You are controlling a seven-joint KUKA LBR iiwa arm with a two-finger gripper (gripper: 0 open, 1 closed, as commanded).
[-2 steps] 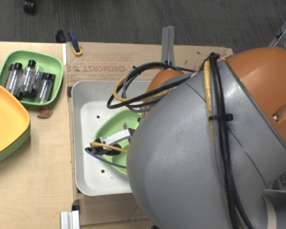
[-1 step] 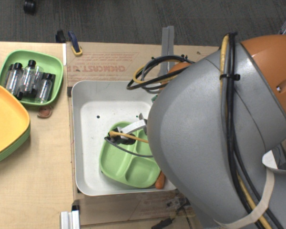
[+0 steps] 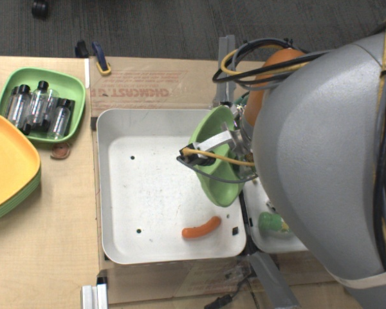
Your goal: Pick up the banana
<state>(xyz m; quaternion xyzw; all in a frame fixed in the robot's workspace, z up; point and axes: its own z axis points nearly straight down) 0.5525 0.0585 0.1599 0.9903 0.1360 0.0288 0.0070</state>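
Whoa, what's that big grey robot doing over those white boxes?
The grey robot arm reaches in from the right. Its end is over the right side of the left bin, close to a tilted green bowl. I can't tell from here whether it has hold of anything. An orange carrot lies apart from it, near that bin's lower edge in the picture. A small green thing sits in the right bin, partly under the arm.
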